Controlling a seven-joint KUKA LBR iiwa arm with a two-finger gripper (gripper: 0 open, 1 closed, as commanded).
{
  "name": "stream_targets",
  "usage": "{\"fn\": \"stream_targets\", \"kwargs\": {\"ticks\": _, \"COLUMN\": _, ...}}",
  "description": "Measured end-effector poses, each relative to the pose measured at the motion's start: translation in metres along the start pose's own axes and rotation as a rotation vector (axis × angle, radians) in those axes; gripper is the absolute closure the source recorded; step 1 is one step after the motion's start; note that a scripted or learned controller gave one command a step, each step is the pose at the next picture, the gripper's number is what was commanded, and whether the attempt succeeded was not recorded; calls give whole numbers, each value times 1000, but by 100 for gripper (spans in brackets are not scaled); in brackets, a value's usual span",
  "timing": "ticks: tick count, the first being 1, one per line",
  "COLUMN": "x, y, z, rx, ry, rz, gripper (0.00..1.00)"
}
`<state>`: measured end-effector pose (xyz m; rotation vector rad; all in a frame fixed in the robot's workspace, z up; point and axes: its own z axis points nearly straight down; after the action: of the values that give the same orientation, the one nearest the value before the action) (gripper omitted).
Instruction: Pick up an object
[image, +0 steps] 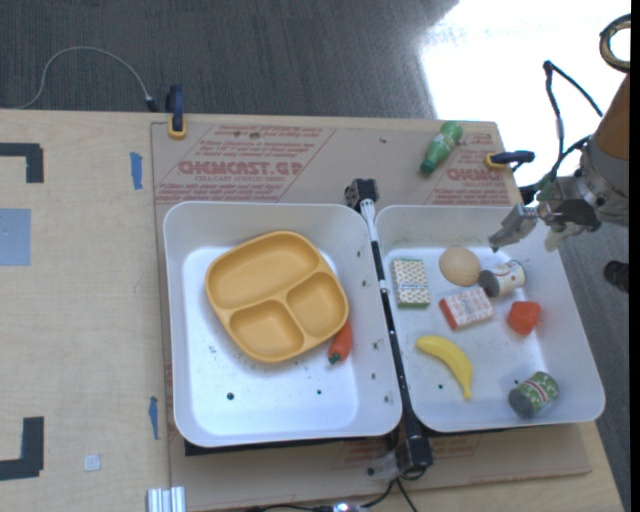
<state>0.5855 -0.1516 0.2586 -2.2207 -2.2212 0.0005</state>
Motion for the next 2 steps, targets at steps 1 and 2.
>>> {"fn": "stream_targets", "kwargs": {"ticks": 1, "x": -36, "y": -7, "z": 129, "rx": 2, "ry": 0, "rz": 1, "gripper": 0}}
{"fn": "stream_targets", "kwargs": {"ticks": 2, "x": -22, "y": -21, "z": 162, "rx": -10, "ry": -2, "rz": 1, "gripper": 0}}
